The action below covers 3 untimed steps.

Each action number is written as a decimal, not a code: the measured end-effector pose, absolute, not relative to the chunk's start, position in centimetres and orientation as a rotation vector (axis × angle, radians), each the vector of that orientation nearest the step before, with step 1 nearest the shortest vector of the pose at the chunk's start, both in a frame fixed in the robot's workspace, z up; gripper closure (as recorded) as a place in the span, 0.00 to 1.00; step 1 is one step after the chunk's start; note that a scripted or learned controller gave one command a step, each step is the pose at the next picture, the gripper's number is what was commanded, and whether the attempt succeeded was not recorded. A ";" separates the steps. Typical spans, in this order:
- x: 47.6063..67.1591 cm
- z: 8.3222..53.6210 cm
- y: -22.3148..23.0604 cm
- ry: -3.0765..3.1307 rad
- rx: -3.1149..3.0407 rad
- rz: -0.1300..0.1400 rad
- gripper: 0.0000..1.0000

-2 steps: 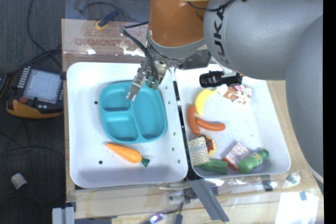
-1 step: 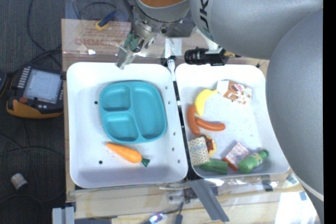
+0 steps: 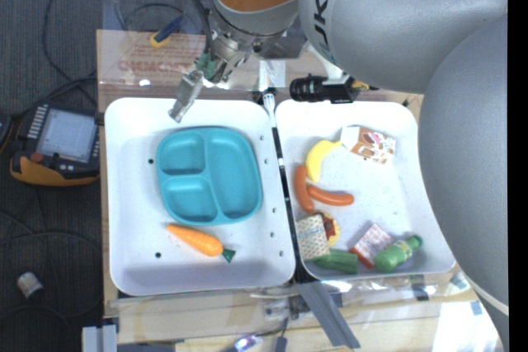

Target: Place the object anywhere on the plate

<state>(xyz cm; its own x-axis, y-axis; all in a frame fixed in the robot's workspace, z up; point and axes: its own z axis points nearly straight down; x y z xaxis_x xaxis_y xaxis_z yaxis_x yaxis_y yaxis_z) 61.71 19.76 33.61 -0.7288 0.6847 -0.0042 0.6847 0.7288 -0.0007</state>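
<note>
We see the turquoise plastic plate with three compartments [image 3: 208, 175] lying flat in the middle of the left white bin [image 3: 124, 202], and nothing rests on it yet. Just below it, on the bin floor, lies the orange toy carrot with a green top [image 3: 198, 241]; it is near the plate's lower edge but apart from it, so we judge it is the object that must go on the plate. The two-finger gripper [image 3: 185, 100] hangs over the upper left part of this bin, above the back rim and well apart from the carrot. We see no object in it, and we cannot tell whether it is wide or narrow. The right white bin [image 3: 412, 177] keeps the other toy food together: a yellow banana [image 3: 318, 158], a red sausage [image 3: 323, 195], a small printed box [image 3: 371, 144] and green vegetable pieces [image 3: 396, 253], probably as spare items for other tries. On the grey arm [image 3: 388, 4] we read the letters "KA", a part of the maker's name. The writing on the brown cardboard sheet [image 3: 140, 62] behind the bins is too faint to read.
</note>
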 end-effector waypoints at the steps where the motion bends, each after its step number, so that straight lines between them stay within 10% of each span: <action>1: 63.7 29.0 21.0 2.918 1.159 -0.008 0.00; 2: 58.8 23.3 13.6 3.011 0.896 -0.004 0.00; 3: 58.8 24.2 13.7 3.010 0.897 -0.002 1.00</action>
